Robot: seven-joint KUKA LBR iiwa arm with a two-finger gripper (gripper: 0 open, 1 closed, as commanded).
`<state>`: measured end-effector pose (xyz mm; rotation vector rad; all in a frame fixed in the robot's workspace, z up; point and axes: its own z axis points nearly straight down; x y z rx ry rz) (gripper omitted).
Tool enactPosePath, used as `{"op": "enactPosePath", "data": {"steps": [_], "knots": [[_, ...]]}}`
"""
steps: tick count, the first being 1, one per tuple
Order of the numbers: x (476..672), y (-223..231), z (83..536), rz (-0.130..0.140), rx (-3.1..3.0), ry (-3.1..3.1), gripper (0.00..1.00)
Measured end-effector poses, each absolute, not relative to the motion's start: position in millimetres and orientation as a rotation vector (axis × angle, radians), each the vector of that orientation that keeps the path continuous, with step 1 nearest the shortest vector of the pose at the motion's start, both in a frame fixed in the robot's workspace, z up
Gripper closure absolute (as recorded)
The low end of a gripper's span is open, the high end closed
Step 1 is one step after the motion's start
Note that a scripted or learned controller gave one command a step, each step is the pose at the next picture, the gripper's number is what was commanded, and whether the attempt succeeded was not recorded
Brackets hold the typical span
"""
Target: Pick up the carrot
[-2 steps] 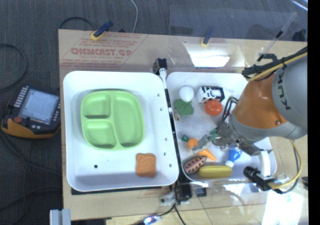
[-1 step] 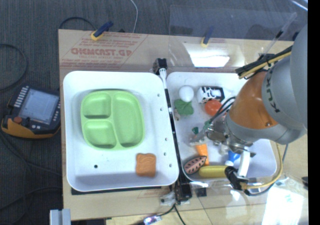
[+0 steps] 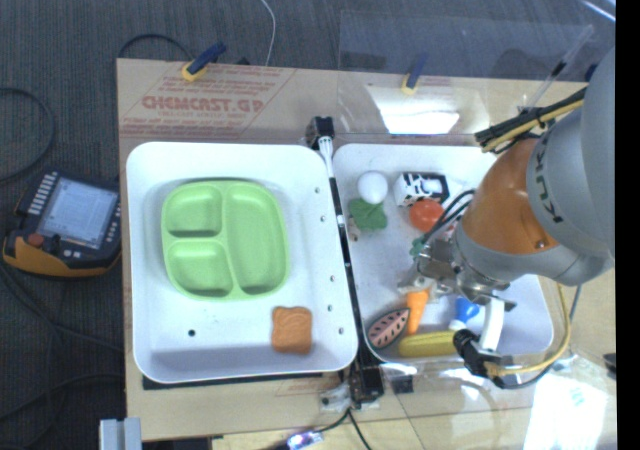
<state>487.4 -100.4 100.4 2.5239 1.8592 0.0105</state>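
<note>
Lowest in the frame, along the front wall of the right white bin (image 3: 352, 238), lies a yellow banana-shaped toy (image 3: 428, 343), with a brown oval toy with a ribbed face (image 3: 387, 325) just to its left. Between them and a little above stands the small orange carrot (image 3: 415, 310), tilted, its upper end right at the metal tip of the gripper (image 3: 436, 280). Whether the jaws are wide, narrow or closed on the carrot cannot be told, since the wrist covers them. A blue and white object (image 3: 466, 313) shows just right of the carrot, partly under the arm.

At the lower middle of the frame, in the left white bin (image 3: 140, 238), a tan and orange bread-slice toy (image 3: 292, 329) rests near the front right corner. Above it sits a light green plastic plate with three compartments (image 3: 226, 238), in the centre of that bin.

Higher in the right bin, a red round toy (image 3: 427, 213) lies beside the arm's orange band (image 3: 505, 208), a dark green leafy toy (image 3: 368, 216) sits near the left wall, a white ball (image 3: 372, 186) is just above it, and a black and white toy (image 3: 422, 186) lies to the ball's right.

Both bins rest on a bench covered with brown cardboard (image 3: 210, 103). At the left edge of the frame a handheld controller with a screen (image 3: 65, 223) lies on the dark carpet.
</note>
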Motion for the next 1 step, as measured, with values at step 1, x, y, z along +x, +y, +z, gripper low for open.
{"op": "enactPosePath", "data": {"steps": [1], "knots": [[503.4, -46.8, 183.3, -0.007, 2.869, 1.286, 1.00]]}}
